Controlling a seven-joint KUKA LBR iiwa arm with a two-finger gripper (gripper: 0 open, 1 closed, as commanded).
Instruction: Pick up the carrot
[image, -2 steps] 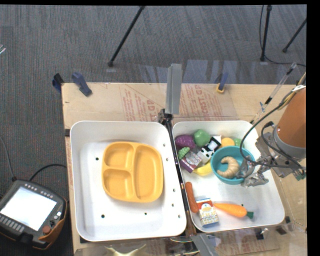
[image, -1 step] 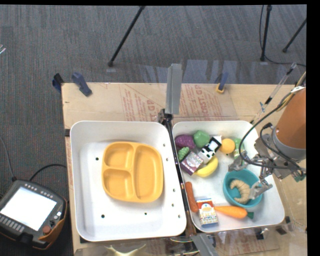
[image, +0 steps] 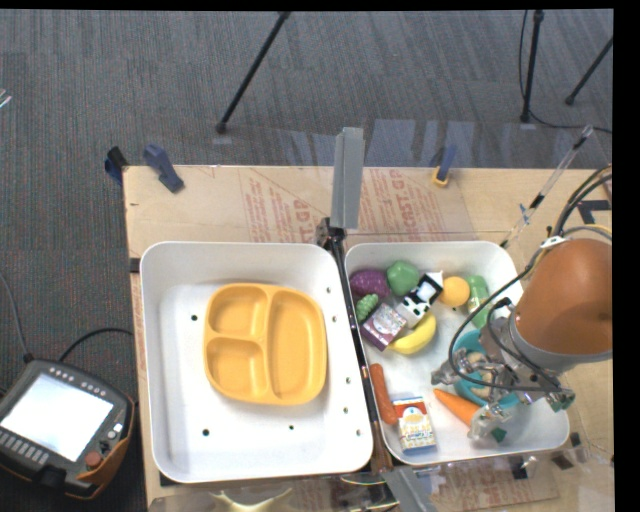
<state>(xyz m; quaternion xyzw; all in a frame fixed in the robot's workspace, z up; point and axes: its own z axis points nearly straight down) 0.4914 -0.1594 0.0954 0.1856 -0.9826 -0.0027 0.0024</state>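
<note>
Camera view — arm low over right bin (image: 480, 255), gripper (image: 492, 420) beside carrot (image: 458, 406) — grip unreadable.

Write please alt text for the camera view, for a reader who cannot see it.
A grey robot arm reaches from the right over the right white bin, its gripper low beside an orange carrot among toy foods. The left white bin holds a yellow divided plate.
</note>
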